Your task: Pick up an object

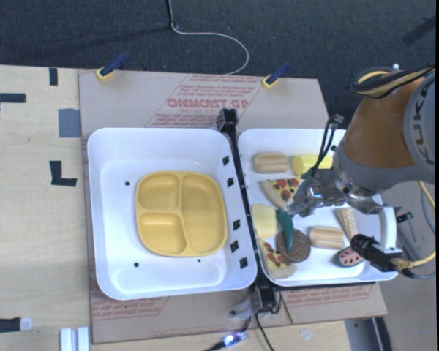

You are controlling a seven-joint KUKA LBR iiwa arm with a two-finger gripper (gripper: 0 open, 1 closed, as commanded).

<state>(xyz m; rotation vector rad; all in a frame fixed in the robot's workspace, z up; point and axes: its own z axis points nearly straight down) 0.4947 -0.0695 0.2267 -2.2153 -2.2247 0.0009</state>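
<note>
The right bin (307, 278) holds several toy foods. Among them are a hot-dog bun (271, 162), a pizza slice (280, 189), a yellow cheese block (263, 219), a teal piece (284, 229) lying on a brown round cookie (298, 248), a bread roll (326, 236) and a watermelon slice (347, 257). My gripper (304, 200) hangs low over the middle of this bin. It is just right of the pizza slice and above the teal piece. The arm's grey and orange body hides the bin's right part.
The left bin (110, 196) carries a yellow divided plate (181, 213). Black clips line the wall between the two bins (238, 196). A yellow toy (305, 164) lies near the bun, and another pizza piece (272, 262) sits at the front of the right bin.
</note>
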